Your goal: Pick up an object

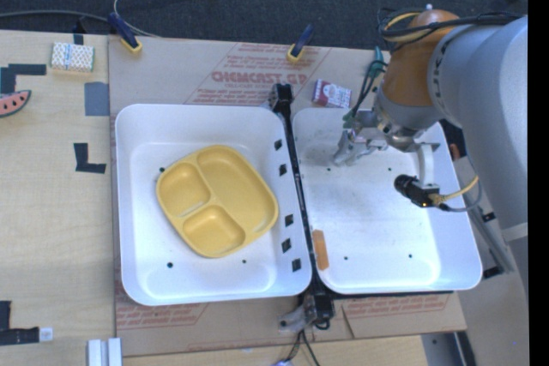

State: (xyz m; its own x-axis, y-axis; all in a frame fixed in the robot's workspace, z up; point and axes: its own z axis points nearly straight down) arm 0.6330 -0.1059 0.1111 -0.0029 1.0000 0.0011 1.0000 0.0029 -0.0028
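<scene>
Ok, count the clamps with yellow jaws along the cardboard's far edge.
2. One blue-handled clamp with yellow jaws sits at the cardboard sheet's far left corner; the other is near the middle of that edge. The grey arm may hide more.

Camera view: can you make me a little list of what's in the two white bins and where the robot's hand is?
left bin: holds a yellow tray with three sections, lying flat
right bin: holds a small orange thing by its left wall
gripper: over the upper part of the right bin, nothing seen between its fingers
arm: grey with an orange band, reaching in from the right
outside the bins: a small red and white packet on the cardboard behind them
</scene>
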